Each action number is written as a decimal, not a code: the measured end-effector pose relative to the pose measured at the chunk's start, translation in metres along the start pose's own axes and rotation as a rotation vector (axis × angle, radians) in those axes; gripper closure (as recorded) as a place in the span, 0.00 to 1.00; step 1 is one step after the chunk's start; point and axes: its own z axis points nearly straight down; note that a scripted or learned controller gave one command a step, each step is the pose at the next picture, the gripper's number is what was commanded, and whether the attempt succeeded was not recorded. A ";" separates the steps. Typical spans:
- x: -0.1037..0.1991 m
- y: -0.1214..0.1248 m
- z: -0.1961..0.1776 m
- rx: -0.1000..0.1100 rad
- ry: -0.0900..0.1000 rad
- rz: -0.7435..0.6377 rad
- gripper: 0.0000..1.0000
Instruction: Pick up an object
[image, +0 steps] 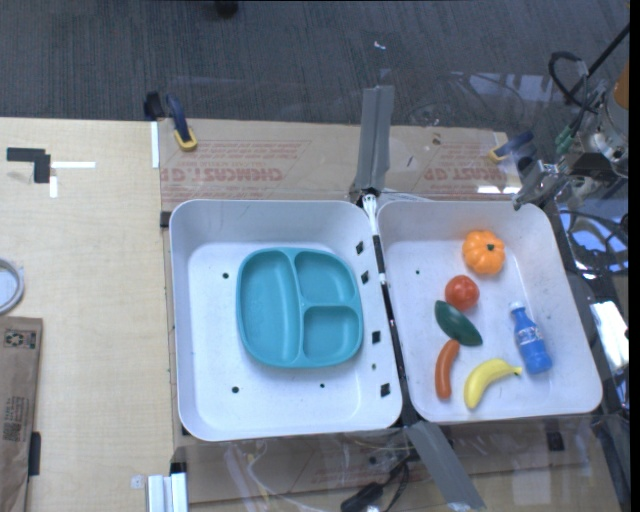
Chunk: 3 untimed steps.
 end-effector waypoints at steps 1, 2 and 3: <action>0.031 -0.011 0.131 0.001 0.000 -0.131 0.00; 0.046 -0.020 0.164 0.001 0.000 -0.077 0.00; 0.045 -0.022 0.157 0.010 0.001 -0.074 1.00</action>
